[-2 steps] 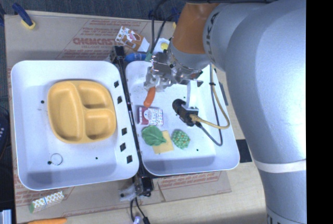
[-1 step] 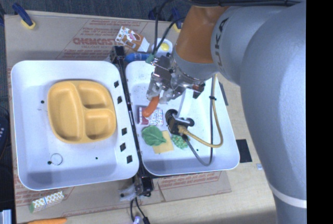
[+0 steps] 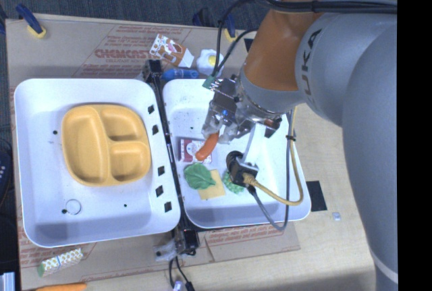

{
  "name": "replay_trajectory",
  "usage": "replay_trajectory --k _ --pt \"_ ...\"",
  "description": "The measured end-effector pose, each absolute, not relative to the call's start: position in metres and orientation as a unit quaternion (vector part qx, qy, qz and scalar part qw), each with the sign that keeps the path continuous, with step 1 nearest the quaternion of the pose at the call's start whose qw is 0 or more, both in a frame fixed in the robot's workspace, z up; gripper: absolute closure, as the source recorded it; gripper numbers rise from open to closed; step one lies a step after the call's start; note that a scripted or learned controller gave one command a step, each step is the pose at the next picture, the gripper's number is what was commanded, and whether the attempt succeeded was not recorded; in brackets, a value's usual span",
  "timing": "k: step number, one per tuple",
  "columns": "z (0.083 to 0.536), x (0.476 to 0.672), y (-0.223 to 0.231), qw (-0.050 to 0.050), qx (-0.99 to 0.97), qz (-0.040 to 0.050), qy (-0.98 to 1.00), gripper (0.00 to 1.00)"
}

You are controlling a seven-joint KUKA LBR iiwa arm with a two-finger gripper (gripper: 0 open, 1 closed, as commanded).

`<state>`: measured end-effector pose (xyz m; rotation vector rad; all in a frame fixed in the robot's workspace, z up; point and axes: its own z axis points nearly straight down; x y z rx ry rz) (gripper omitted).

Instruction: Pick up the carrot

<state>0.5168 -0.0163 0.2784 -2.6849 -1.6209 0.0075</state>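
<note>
The carrot (image 3: 206, 146) is a small orange piece in the right bin (image 3: 177, 95), tilted, its upper end between the fingers of my gripper (image 3: 214, 133). The gripper hangs over the middle of the right bin and is shut on the carrot's top. The carrot's lower end points down-left toward a red and white packet (image 3: 185, 148). I cannot tell whether the carrot still touches the bin floor.
A green leafy toy (image 3: 198, 176), a yellow cheese-like piece (image 3: 212, 189) and another green item (image 3: 233, 183) lie just below the carrot. The left bin (image 3: 30, 148) holds a yellow divided tray (image 3: 106, 143). Small packets (image 3: 167, 49) sit behind the bins. A yellow cable (image 3: 278, 198) loops at the right bin's front right.
</note>
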Motion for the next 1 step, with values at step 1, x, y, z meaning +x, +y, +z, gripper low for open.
replay_trajectory --k 1 --pt "0.4225 0.5095 -0.0602 0.000 -0.866 0.0008 -0.501 1.00"
